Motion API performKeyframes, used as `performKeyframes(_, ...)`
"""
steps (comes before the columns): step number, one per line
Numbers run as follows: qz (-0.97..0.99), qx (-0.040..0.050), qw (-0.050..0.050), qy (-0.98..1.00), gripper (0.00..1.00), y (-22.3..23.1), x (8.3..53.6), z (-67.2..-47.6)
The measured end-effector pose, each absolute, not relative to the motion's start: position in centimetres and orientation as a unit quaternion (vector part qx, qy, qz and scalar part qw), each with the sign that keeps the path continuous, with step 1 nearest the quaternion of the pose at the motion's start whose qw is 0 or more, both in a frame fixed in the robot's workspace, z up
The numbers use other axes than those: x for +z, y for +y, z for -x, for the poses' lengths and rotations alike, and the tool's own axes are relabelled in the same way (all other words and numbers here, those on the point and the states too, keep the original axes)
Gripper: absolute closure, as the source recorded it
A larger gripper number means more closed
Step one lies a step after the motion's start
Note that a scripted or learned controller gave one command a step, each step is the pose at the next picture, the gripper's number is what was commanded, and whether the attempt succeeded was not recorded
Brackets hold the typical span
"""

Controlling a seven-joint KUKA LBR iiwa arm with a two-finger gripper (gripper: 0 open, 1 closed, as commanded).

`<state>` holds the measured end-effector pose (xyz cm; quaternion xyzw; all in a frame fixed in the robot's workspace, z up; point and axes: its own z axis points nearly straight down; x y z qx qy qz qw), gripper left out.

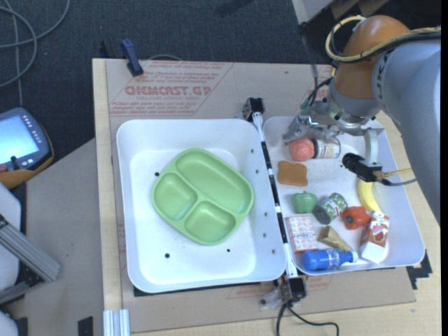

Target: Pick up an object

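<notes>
Bench board (pixel 168 89): brown sheet under both bins, printed in red "CHEMCAST GP" in large letters, with smaller red lines above and below too fine to read.

Left bin (pixel 140 250): white, shallow; holds one green divided plate (pixel 203 196) with three compartments, its long axis running from upper left to lower right.

Right bin (pixel 406 240): white; holds the loose items.
- Pink-red ball (pixel 302 150), at the bin's far left, just under the gripper.
- Small jar (pixel 326 148), lying on its side, long axis left-right, touching the ball; label unreadable.
- Brown flat piece (pixel 292 173), below the ball.
- Green pepper-like piece (pixel 304 202).
- Can (pixel 332 207), tipped over, label green, text not legible.
- Banana (pixel 368 195), long axis near vertical in the view, slightly curved.
- Red tomato-like piece (pixel 355 218).
- Red-and-white carton (pixel 376 236), print unreadable.
- Pink patterned packet (pixel 302 232).
- Blue bottle (pixel 327 259), lying along the near wall, cap toward the right.

Gripper (pixel 306 127): low over the ball and jar at the bin's far end; whether its tips are spread or closed cannot be told.
</notes>
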<state>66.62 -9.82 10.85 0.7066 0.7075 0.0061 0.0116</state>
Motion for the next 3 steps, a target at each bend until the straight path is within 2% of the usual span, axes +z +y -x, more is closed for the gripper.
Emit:
performKeyframes(1,-0.706,0.002,0.004,0.708,0.0,-9.6,8.7,-66.9)
performKeyframes(2,-0.707,0.0001,0.001,0.707,0.0,-9.2,8.5,-66.7)
performKeyframes(3,-0.707,0.0023,0.003,0.708,1.0,-9.2,9.8,-66.9)
